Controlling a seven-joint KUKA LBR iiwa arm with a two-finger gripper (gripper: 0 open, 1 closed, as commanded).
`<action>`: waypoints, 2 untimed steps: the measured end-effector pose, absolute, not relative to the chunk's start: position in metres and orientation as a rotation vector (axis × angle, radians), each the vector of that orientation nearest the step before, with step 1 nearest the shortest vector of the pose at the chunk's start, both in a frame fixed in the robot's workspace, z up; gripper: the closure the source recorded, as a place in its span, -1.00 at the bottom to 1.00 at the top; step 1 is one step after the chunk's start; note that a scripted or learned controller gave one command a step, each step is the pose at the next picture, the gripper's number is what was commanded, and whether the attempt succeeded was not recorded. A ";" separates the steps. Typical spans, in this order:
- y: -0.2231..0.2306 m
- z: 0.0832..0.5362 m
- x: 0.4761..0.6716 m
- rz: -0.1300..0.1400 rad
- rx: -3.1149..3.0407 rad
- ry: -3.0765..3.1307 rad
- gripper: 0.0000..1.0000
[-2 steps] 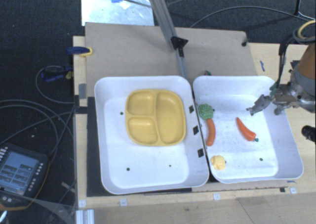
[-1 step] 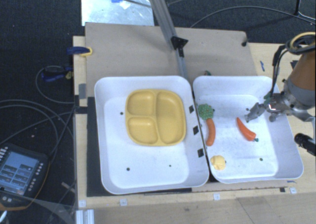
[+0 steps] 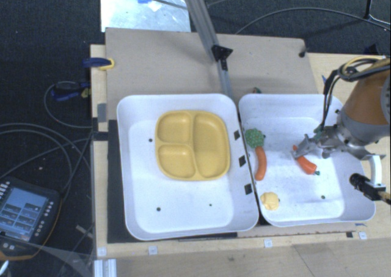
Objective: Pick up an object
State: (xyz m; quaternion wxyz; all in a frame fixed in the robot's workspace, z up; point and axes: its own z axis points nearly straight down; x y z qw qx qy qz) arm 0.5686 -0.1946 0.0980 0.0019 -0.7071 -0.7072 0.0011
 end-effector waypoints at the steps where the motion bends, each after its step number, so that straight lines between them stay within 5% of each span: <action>1: -0.195 0.112 0.570 -0.003 -2.224 -2.222 1.00; 2: -0.203 0.159 0.570 -0.005 -2.226 -2.225 1.00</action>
